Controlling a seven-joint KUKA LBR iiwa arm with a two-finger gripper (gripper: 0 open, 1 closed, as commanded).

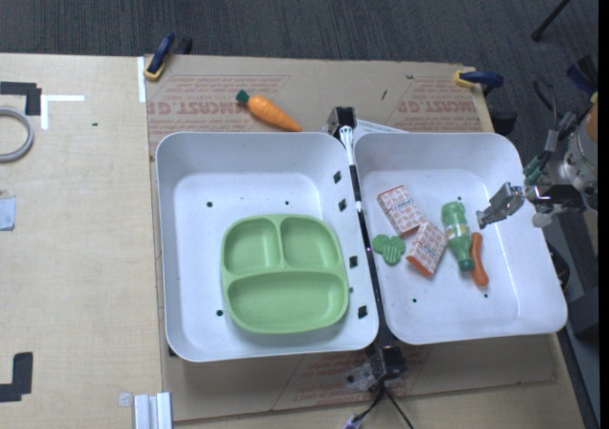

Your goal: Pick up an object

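Note:
The right bin (533,308) holds several small items. Two red-and-white cartons (399,209) (427,248) lie near its middle, with a flat green piece (388,248) to their left. A green bottle (457,235) lies beside a thin orange stick (479,260). My gripper (497,205) hangs over the bin's right side, just right of and above the bottle, apart from every item. Nothing shows held in it.
The left bin (181,227) carries a green divided plate (284,273). A toy carrot (269,110) lies on the cardboard behind the bins. Blue clamps (160,56) (479,80) pin the cardboard's far corners. A black clip (342,119) sits where the bins meet.

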